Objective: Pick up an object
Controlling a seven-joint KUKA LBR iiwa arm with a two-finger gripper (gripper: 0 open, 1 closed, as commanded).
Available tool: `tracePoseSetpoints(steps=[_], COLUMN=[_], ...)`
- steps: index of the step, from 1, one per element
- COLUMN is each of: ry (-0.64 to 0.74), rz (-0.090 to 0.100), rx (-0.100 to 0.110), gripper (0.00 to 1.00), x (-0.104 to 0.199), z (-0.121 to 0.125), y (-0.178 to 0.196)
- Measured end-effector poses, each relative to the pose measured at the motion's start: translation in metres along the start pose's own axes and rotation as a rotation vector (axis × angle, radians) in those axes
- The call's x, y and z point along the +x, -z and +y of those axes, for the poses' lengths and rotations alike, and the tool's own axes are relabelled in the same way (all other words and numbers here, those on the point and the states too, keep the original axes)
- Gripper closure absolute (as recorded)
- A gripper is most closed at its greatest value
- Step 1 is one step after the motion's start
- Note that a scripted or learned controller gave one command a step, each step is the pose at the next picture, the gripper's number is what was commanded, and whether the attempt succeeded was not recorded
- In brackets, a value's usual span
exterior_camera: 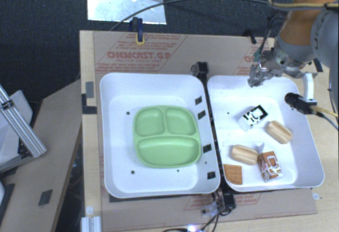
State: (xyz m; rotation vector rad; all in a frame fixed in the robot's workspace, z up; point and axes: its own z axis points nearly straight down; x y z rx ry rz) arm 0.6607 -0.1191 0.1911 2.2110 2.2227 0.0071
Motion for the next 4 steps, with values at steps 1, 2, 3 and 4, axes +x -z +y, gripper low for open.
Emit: tracePoseSetpoints(steps=[1,2,3,4], ry=[0.002,0.004,0.005,0.005], rz=[0.0,0.002,0.003,0.003], rx=[-0.001,0.007,0.006,0.006], gripper=[1.0,1.0,1.0,1.0], x=[0.001,0.062,0.126,0.18], z=[-0.001,-0.013,-0.018,-0.021], y=[0.065,0.058,0.054,0.058])
